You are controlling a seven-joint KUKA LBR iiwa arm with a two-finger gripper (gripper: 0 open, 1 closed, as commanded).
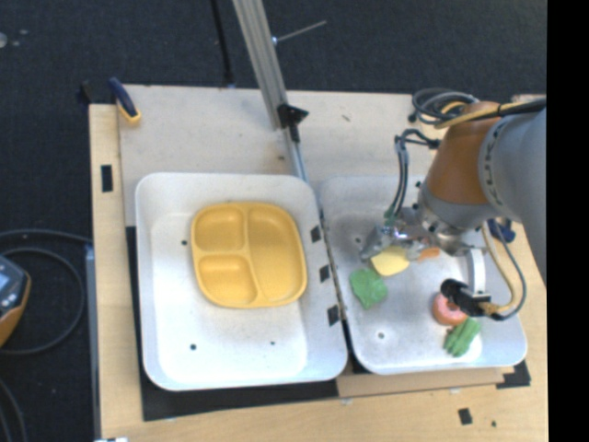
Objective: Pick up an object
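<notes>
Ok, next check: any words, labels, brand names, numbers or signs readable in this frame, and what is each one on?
None can be read. The yellow divided tray, the left bin, the right bin, the arm's orange band and the bench bear no legible print. The device at the left edge is too small and blurred to read.

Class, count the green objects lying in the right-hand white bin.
2. One rounded green lump lies near the right bin's left side, just below the yellow piece. A second, leafy green piece sits by its lower right corner. The arm may hide more.
</notes>
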